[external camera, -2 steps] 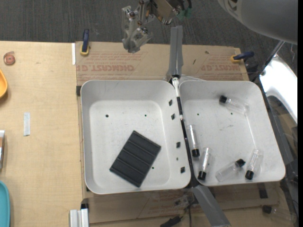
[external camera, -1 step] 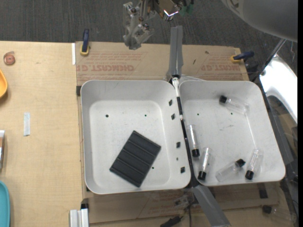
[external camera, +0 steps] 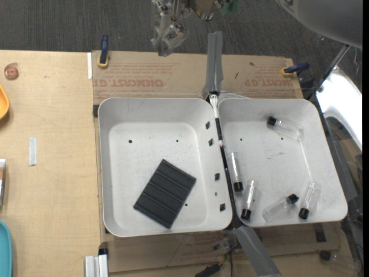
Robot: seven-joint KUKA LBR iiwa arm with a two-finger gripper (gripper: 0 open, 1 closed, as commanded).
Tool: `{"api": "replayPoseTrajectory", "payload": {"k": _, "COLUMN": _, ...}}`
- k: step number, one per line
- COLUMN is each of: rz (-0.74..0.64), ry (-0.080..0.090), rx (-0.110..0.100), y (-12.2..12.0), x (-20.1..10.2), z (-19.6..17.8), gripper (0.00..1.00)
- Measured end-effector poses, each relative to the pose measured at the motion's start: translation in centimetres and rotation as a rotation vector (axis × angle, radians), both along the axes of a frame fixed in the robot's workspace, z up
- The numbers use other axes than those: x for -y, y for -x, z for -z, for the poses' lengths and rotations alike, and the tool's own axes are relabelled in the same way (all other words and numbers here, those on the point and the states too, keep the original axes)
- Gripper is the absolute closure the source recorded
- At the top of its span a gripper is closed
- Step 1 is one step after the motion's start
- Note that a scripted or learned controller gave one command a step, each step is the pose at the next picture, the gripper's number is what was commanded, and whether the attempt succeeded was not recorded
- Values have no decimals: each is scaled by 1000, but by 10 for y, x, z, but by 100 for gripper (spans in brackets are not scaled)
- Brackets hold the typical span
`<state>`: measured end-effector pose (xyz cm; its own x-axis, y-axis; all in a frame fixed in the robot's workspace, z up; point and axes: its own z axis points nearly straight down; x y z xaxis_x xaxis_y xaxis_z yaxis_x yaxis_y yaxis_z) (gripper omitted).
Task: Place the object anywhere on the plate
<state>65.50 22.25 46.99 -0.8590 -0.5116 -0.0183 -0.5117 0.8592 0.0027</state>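
Note:
A dark grey ribbed rectangular plate (external camera: 165, 193) lies flat and askew in the left bin (external camera: 115, 114), toward its front. Several clear vials with black caps lie in the right bin (external camera: 323, 154): one near the back (external camera: 282, 126), one along the left wall (external camera: 234, 172), and others at the front (external camera: 248, 199) (external camera: 279, 207) (external camera: 308, 199). My gripper (external camera: 166, 30) hangs high beyond the far edge of the left bin, well away from the plate and the vials. Nothing can be made out in its grasp.
The bins rest on a cardboard sheet (external camera: 173, 77) held by clamps (external camera: 104, 51) (external camera: 294, 69). A grey bar (external camera: 214, 62) runs back from the seam between the bins. On the wooden bench at left are an orange item (external camera: 3, 105) and a teal item (external camera: 3, 250).

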Motion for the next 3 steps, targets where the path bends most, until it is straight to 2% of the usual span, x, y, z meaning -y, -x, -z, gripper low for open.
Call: {"api": "replayPoseTrajectory", "payload": {"k": 3, "rz": 15, "ry": -9, "rx": 11, "y": -5, "x": 4, "z": -28, "gripper": 100}}
